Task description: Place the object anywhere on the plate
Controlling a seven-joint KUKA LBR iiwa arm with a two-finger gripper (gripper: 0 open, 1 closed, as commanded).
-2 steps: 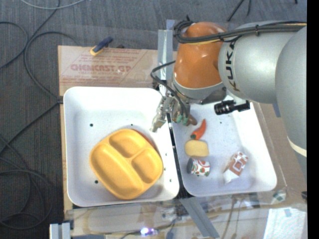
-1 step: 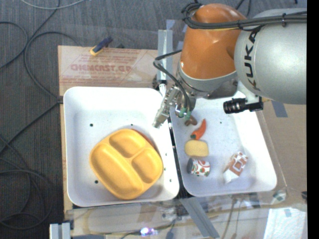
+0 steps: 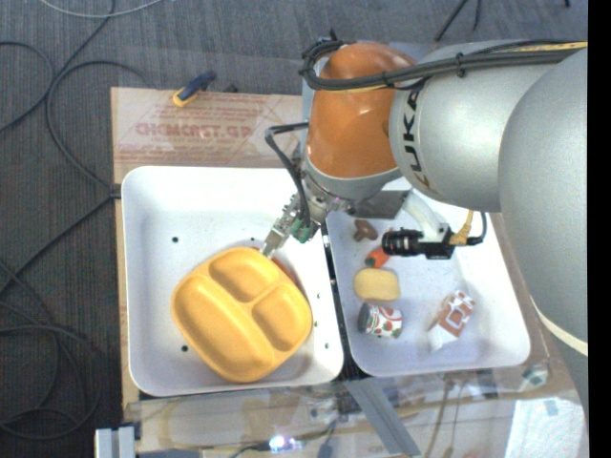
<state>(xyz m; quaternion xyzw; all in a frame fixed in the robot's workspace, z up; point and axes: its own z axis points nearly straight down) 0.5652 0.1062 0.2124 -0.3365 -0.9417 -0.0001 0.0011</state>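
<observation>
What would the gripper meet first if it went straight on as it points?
Probably the yellow plate: the gripper points at its upper rim, with nothing seen between them; depth is unclear.

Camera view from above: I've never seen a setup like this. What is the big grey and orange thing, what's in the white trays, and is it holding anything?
The big grey and orange shape is a robot arm reaching in from the right. The one camera is fixed above the bench and looks down on it. The arm's tip is a pincer, now at the upper edge of a yellow divided plate that lies in the left bin. Whether it holds anything cannot be told from here. The right bin has a small brown piece, a pale yellow block, a patterned cup and a red-and-white object. The job is to put an object on the plate.
</observation>
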